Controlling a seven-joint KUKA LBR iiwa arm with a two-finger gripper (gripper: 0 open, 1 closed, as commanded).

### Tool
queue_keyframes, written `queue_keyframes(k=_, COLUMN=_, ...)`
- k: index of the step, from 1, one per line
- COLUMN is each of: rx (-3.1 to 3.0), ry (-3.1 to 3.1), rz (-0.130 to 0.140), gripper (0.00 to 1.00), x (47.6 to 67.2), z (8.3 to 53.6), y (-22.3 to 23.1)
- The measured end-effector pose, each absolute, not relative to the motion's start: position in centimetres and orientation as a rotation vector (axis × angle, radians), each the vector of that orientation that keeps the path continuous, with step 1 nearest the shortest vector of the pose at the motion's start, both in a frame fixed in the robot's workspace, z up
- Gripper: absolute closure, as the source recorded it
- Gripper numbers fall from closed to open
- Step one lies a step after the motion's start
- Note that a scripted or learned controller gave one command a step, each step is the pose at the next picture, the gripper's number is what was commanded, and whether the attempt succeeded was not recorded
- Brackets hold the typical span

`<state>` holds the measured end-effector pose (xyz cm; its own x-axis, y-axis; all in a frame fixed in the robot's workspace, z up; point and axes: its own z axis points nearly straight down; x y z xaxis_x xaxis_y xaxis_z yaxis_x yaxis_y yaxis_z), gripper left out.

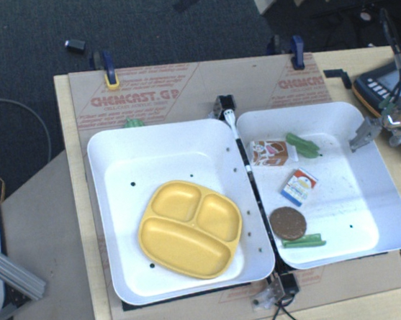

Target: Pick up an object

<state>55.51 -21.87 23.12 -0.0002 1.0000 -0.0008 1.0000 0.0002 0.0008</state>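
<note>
Gripper (363, 137) sitting at rt bin's (356, 241) 3 o'clock rim; can't tell its state. Small box (298, 186) lying mid-bin, apart from brown disc (288, 222) at 6. Best approaching box straight down, w/ fingers straddling short sides.

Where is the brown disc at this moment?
The brown disc lies in the right bin, near its front left corner, just below the small box and touching the green stick in front of it.
</note>
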Motion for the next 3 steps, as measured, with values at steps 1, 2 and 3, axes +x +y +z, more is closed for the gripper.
queue_keyframes(k=1, rx=2.225, ry=2.238, rz=-0.005, gripper=0.00, x=47.5, z=18.1, y=-12.2)
queue_keyframes(k=2, rx=2.218, ry=2.220, rz=0.002, gripper=1.00, x=48.0, z=19.4, y=-12.8)
queue_keyframes(k=3, rx=2.229, ry=2.218, rz=-0.003, gripper=1.00, x=47.8, z=8.0, y=-16.7)
